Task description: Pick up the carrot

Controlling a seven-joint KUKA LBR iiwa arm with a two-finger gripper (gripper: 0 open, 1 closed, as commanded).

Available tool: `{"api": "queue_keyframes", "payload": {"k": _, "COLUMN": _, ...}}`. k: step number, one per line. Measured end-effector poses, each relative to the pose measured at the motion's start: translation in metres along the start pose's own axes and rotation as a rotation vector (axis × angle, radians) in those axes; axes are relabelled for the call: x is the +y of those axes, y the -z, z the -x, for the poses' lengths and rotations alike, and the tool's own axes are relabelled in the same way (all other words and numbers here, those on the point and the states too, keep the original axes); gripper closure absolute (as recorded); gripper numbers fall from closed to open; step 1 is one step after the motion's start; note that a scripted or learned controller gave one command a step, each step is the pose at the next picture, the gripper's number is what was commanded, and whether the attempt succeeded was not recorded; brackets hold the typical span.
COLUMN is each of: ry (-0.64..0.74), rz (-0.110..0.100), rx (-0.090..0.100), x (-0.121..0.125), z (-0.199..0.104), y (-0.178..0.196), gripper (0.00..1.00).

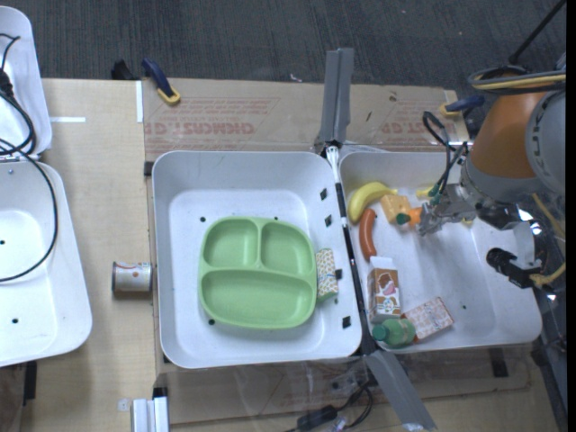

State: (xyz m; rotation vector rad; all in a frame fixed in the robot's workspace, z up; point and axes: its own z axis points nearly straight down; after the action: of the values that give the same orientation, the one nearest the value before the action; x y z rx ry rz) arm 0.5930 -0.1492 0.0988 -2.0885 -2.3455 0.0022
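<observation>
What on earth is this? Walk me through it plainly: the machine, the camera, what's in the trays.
One camera looks down at a slant on a bench with two white bins. The grey-and-orange robot arm reaches in from the right; its gripper hangs over the right bin, next to the small orange carrot. Nearby lie a banana, a sausage, a small carton and a flat packet. The left bin holds a green divided plate. I can't see anything held.

We look down on a pale wooden bench (99, 178) set against a dark grey carpeted floor (270, 16) — brown cardboard (234, 115) lies flat across the bench's far side. A white fixture (27, 268) with a black cable (40, 196) sits at the left edge.
</observation>
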Motion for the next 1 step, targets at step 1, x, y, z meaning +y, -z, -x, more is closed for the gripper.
{"api": "queue_keyframes", "payload": {"k": 1, "ry": -0.041, "rz": -0.002, "rx": -0.001, "x": -0.0154, "z": -0.0963, "y": 0.119, "gripper": 1.0}}
